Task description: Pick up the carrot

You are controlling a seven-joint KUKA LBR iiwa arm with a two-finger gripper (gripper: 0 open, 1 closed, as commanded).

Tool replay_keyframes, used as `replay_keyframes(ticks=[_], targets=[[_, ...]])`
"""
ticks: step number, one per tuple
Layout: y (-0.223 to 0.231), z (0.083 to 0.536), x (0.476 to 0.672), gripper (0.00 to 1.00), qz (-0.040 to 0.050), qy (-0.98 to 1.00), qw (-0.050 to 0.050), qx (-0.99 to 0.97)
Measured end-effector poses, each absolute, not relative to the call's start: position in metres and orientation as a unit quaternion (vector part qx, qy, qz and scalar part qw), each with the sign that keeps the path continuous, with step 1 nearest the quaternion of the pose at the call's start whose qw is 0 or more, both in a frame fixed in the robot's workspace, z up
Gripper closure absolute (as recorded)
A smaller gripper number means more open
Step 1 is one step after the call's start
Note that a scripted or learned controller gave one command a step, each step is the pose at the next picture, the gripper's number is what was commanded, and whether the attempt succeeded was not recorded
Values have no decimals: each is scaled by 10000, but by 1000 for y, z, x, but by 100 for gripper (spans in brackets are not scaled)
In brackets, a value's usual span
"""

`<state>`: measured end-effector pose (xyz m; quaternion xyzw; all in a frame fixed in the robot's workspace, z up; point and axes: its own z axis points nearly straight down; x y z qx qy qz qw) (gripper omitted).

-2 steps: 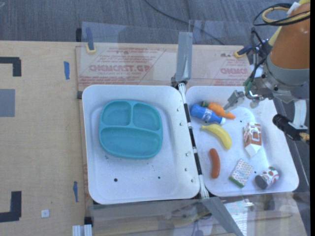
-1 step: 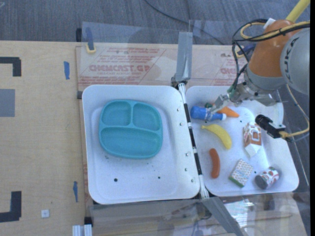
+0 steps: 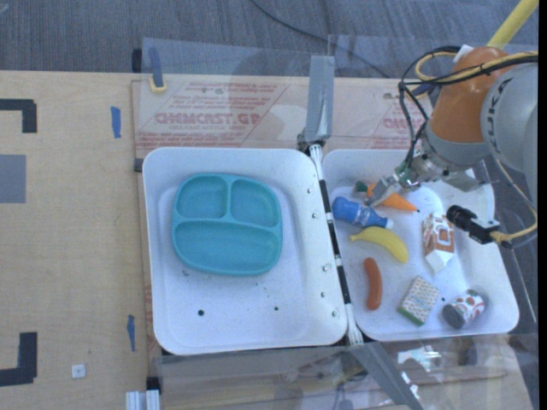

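**Carrot lies just under the gripper**

You see the carrot point(image 3: 398, 201) in the right bin point(image 3: 504, 314), up and right of the blue bottle point(image 3: 359, 213), its long axis about left to right. The gripper point(image 3: 395, 184) hangs touching or just above it; whether the jaws are open, I cannot tell.

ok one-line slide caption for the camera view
Grey arm's gripper poised at the small orange carrot in the right white bin.

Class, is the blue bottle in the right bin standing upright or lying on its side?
Lying down: the blue bottle stretches lengthwise across the right white bin.
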<state>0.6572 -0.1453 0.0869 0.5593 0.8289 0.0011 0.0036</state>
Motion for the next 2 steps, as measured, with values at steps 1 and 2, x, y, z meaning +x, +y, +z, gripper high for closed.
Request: replay_keyframes(ticks=[1, 2], targets=[[-146, 98, 657, 100, 12, 8288, 27, 5595], [-107, 201, 652, 100, 8, 8615, 24, 5078]])
